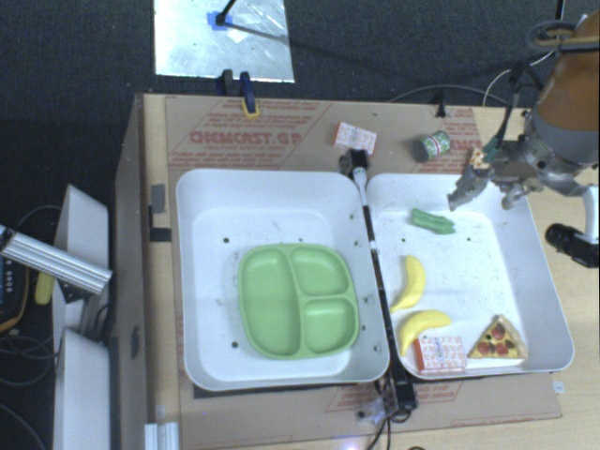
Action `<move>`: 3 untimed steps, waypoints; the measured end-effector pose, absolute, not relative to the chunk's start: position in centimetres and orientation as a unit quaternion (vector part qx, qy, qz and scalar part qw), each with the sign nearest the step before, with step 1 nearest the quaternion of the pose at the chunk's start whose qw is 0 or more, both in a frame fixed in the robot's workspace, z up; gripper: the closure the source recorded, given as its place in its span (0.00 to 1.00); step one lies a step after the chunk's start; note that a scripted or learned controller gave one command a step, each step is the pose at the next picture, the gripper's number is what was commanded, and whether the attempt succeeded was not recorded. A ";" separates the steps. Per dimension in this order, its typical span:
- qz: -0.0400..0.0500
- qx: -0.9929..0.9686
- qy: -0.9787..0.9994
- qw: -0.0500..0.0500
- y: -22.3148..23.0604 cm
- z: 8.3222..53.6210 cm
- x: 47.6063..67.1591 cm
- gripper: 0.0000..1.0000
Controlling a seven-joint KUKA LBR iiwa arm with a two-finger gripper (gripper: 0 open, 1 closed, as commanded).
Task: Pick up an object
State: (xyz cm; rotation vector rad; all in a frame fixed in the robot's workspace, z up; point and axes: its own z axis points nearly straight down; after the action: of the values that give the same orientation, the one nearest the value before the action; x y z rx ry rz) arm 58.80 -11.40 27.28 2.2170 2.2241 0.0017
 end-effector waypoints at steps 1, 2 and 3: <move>-0.001 0.706 0.708 -0.001 -9.7 15.4 59.4 0.00; 0.000 0.707 0.707 0.000 -8.4 10.8 57.1 0.00; 0.000 0.707 0.708 0.000 -8.3 8.4 54.3 0.00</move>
State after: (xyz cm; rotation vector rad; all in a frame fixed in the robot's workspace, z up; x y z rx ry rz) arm 54.29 -8.34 8.40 2.2203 2.2231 0.0001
